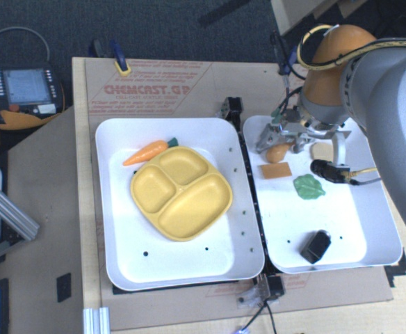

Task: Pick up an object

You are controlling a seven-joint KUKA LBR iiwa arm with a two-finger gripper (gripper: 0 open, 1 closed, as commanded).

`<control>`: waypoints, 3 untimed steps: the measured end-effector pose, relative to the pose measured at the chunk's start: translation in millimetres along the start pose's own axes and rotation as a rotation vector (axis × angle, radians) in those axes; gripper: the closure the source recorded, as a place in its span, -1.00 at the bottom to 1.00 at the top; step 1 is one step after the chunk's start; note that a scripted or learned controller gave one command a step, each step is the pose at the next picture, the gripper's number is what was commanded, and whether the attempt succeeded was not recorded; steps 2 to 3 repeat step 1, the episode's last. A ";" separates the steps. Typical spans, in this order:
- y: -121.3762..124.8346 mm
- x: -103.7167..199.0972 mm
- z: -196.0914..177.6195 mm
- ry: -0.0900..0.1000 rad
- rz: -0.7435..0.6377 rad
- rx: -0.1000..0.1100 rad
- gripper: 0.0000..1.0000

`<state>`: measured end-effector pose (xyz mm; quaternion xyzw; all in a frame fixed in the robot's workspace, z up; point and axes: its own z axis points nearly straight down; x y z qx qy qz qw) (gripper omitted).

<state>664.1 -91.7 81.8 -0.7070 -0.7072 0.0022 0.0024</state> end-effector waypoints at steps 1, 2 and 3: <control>0.6 -0.3 -13.1 -0.001 0.000 -0.002 1.00; 0.6 -0.3 -13.1 -0.001 0.000 -0.002 1.00; 0.6 -0.3 -13.1 -0.001 0.000 -0.002 1.00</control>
